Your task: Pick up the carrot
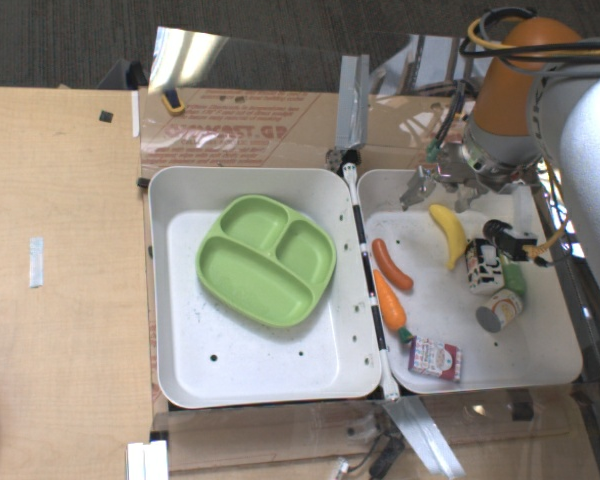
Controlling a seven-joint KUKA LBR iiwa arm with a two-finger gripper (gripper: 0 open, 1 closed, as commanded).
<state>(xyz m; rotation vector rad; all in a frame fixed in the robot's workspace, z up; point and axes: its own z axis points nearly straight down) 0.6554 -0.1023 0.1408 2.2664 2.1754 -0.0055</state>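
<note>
Carrot [390, 302]: small, orange, tapered, with a bit of green at its lower end. Lies flat on the floor of the right bin [540, 373], hard against that bin's left wall. Long axis runs roughly top to bottom of the view, slightly slanted. Its upper end sits just beside the sausage [392, 265], possibly touching.

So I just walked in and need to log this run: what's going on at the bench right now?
The robot arm is meant to pick up the carrot, which lies untouched along the left edge of the right bin, just below a sausage. The gripper hangs over that bin's far end, above the banana and holding nothing. A green divided plate sits in the left bin.
</note>
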